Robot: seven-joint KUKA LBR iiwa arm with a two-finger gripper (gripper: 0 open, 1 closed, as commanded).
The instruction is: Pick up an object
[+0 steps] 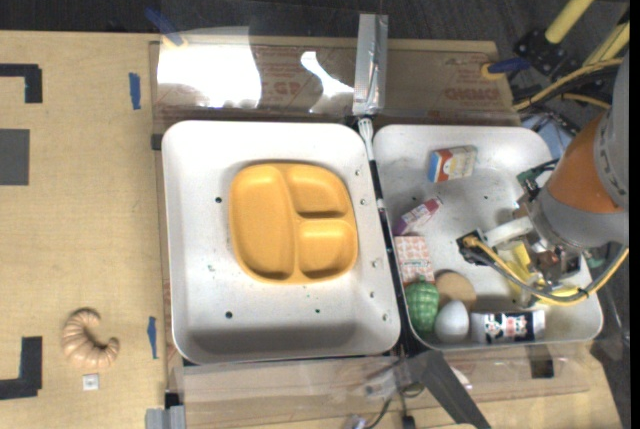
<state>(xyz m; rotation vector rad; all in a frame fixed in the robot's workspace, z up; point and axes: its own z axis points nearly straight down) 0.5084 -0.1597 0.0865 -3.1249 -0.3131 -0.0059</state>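
Gripper (540, 265) low near the right bin's (480, 139) right edge, close to a white bottle (510, 324) along its front edge; whether it is open or closed cannot be told.

A tray (293, 220) lies in the middle of the left bin (190, 217). In the right bin (480, 142), a carton (452, 163) lies near the far wall. A tube (420, 214) and a packet (413, 257) lie by the left wall. A ball (421, 301) and an egg (452, 319) sit together in the near left corner, with a bottle (508, 325) just right of the egg. A pastry (88, 337) lies on the table (70, 217), left of both bins.
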